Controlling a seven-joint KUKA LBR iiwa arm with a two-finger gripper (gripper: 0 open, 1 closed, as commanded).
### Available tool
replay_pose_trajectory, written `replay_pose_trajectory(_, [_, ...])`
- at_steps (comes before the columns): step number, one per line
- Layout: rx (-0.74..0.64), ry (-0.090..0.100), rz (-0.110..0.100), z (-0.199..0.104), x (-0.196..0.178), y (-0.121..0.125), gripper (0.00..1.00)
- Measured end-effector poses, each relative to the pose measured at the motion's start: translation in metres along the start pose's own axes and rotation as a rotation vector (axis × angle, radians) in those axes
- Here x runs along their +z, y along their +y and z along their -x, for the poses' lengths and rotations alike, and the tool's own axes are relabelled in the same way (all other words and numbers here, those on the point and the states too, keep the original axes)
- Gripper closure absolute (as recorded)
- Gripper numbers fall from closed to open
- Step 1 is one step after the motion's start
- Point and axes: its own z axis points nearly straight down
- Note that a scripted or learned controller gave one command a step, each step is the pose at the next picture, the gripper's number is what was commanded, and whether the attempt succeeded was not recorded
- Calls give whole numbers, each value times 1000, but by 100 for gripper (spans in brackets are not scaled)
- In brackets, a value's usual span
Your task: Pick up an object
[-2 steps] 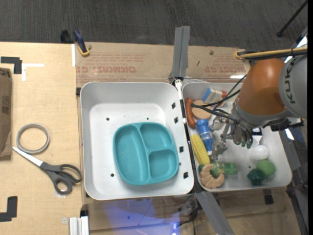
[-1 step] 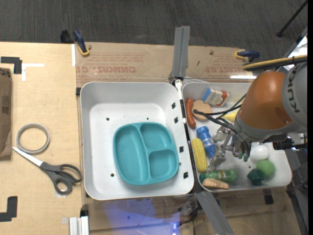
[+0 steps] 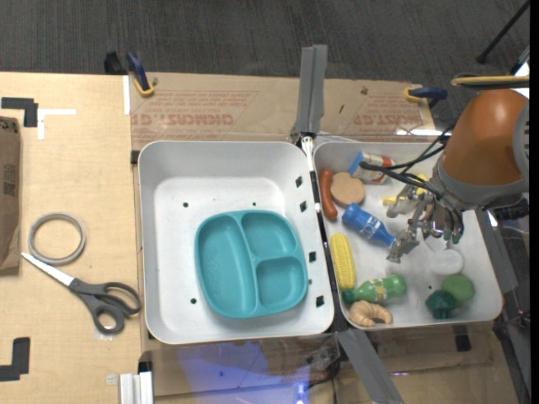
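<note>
My gripper (image 3: 424,230) hangs over the middle of the right bin (image 3: 488,310), open, with nothing between its fingers. Just left of it lies a blue bottle (image 3: 367,223). Along the bin's left side are a yellow corn cob (image 3: 342,259), a red sausage (image 3: 327,194) and a tan round biscuit (image 3: 347,189). A green toy bottle (image 3: 379,289) and a tan croissant-like piece (image 3: 370,312) lie at the front. A green ball (image 3: 460,288), a dark green piece (image 3: 440,303) and a white disc (image 3: 446,264) sit at the front right, below the gripper.
The left bin (image 3: 168,183) holds a teal divided plate (image 3: 253,263). A small blue, white and red item (image 3: 371,162) lies at the right bin's back. Scissors (image 3: 93,293) and a tape roll (image 3: 56,236) rest on the bench at the left.
</note>
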Motion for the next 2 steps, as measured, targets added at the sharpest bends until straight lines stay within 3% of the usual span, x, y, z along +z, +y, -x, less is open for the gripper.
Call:
replay_pose_trajectory(1, [94,3,0,-6,12,48,0])
replay_pose_trajectory(2, [188,4,0,-43,12,36,0])
